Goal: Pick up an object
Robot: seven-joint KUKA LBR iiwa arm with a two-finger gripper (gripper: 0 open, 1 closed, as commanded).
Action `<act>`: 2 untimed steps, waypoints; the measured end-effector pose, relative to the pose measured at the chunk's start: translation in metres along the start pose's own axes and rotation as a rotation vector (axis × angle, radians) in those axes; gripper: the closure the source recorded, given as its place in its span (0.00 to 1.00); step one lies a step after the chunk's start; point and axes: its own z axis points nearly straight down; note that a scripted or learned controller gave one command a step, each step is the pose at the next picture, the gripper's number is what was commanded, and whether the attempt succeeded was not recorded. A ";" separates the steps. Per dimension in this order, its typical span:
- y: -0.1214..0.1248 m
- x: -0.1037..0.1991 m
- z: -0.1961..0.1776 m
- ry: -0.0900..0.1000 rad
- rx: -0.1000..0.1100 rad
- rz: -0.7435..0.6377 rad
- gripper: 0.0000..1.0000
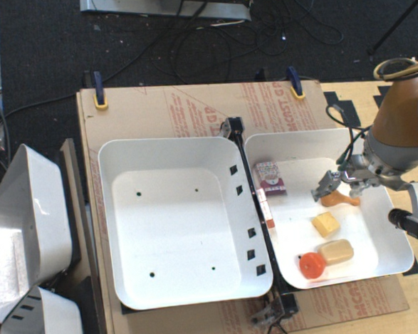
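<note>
Orange object [339,200] lies just beneath the end effector [329,185].

Count, bench top
Two white bins [123,158] [387,257]; right bin holds five objects: maroon-and-white packet [270,178], orange piece [338,200], yellow block [326,224], tan block [335,251], red ball [312,265].

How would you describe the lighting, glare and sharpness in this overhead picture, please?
In the camera view, the light is even and bright: the left bin is washed near-white, shadows fall soft beside the red ball and tan block, and the pincer looks slightly soft against the crisp bin rims.
</note>
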 end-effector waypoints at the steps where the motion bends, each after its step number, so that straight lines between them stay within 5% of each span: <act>1: -0.014 0.028 0.062 -0.002 -0.005 -0.005 0.00; 2: -0.042 0.029 0.060 0.000 -0.003 0.000 0.00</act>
